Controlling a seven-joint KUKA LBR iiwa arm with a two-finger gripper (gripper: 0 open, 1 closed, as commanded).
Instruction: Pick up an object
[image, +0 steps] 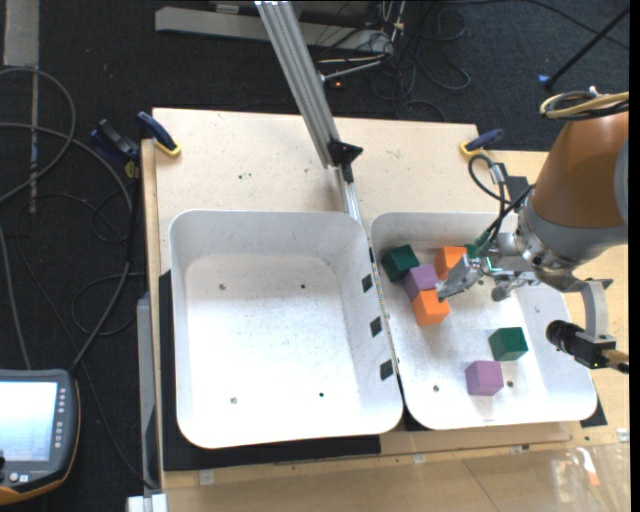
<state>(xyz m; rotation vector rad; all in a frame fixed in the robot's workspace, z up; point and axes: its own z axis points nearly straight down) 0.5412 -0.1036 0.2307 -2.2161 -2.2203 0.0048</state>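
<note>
While the arm (585, 190) reaches in over the table's (250, 150) right edge, the pincer (462, 280) sits low in the right bin (560, 400), toward that bin's back-left area. Can't tell its state: the tips blur into the blocks.

Right bin contents:
- dark green block (400, 261) near the back-left corner of the bin
- purple block (421, 280) touching it on the front-right side
- orange block (431, 306) just in front of the purple one, touching or nearly so, right by the pincer tip
- second orange block (450, 260) just behind the pincer, partly hidden by it
- green block (509, 343) on its own, toward the right side of the bin
- second purple block (484, 377) near the front edge, well apart from the cluster, just front-left of the lone green one

No block visibly between the tips. The closest candidate is the front orange block; contact is unclear.

Left bin (200, 250) sits beside the right one, rims touching along the table's middle. A metal pole (310, 90) slants up from the back of that seam. Blue-and-yellow clamps (158, 134) on the table's back-left corner, another one (482, 142) toward the back-right. A teach pendant (35, 430) lies off the table's front-left corner, on the floor.
</note>
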